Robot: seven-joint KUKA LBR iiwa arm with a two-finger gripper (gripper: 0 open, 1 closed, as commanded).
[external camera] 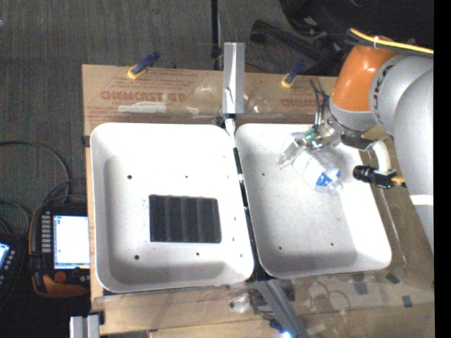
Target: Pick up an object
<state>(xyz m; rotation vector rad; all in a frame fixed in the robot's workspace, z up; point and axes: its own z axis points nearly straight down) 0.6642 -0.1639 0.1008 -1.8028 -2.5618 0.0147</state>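
A clear plastic bottle with a blue label (321, 175) lies in the right bin (331, 252), in its far right part. My gripper (301, 145) hangs over the far side of that bin, just up and left of the bottle and close to it. I cannot tell whether it touches the bottle. The grey arm with its orange band (359, 83) reaches in from the right. A dark ribbed rectangular object (184, 219) lies flat in the middle of the left bin (113, 189).
The two white bins meet at a raised rim (239, 189) in the middle. A metal post (232, 79) stands behind the bins on the wooden board. A black part with a cable (373, 174) juts out at the right bin's right wall.
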